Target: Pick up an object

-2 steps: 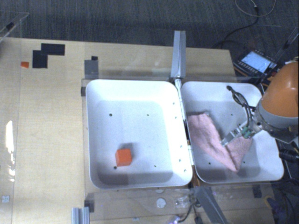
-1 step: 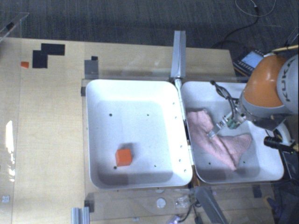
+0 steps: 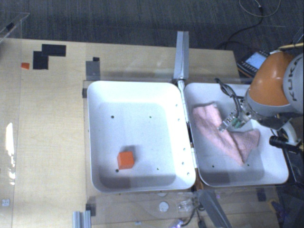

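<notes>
My gripper [image 3: 231, 123] sits right on the pink cloth [image 3: 223, 134] in the right bin [image 3: 275, 175]; can't tell its state. Cloth's long axis runs diagonally beneath me, away from the orange block [image 3: 126, 160].

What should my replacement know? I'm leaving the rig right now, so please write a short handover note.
Gripper: low in the right bin, over the pink cloth; no grasp can be confirmed from this view.
Things: the cloth lies crumpled in the right bin; the orange block sits in the left bin, near its front.
Done: nothing lifted yet.
Left: grasp and lift one object, most likely the cloth.
</notes>
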